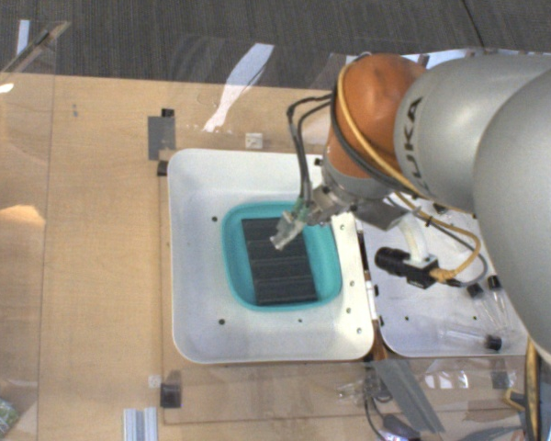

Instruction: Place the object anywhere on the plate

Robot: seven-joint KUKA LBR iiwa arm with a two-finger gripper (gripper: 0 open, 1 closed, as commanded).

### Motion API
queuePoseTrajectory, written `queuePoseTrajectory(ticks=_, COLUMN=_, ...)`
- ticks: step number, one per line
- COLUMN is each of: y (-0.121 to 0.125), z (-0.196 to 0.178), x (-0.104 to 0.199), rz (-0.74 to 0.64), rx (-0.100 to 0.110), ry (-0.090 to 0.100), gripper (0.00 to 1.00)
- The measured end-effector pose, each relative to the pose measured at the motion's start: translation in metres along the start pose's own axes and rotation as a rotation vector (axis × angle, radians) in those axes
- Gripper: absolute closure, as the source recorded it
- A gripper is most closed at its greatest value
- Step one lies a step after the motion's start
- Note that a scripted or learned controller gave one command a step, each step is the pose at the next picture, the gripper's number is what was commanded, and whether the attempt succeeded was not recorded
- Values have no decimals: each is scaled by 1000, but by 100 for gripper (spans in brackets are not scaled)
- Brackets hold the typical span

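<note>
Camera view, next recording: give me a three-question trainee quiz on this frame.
1. True or false: the teal plate sits in the left bin.
2. What lies on the plate? A) a dark ribbed rectangular object B) a red ball C) a spoon
3. Fill in: the gripper is above the object's upper ____ corner as the picture shows it.

Key: 1 true. 2 A, the dark ribbed object. 3 right.
</note>
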State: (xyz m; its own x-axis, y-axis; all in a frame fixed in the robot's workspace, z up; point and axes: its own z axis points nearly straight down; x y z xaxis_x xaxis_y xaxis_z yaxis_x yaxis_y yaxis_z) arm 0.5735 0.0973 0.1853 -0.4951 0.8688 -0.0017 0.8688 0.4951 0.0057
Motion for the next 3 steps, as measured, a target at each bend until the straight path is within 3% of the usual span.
queuePoseTrajectory(ticks=1, y=2, z=-12, x=0, rz=-6, rx=-7, ry=-2, gripper=100)
queuePoseTrajectory(ticks=2, y=2, z=-12, x=0, rz=-6, rx=-7, ry=-2, gripper=0)
queuePoseTrajectory(ticks=3, y=5, z=-23, x=0, rz=-11, rx=-13, ry=-5, gripper=100)
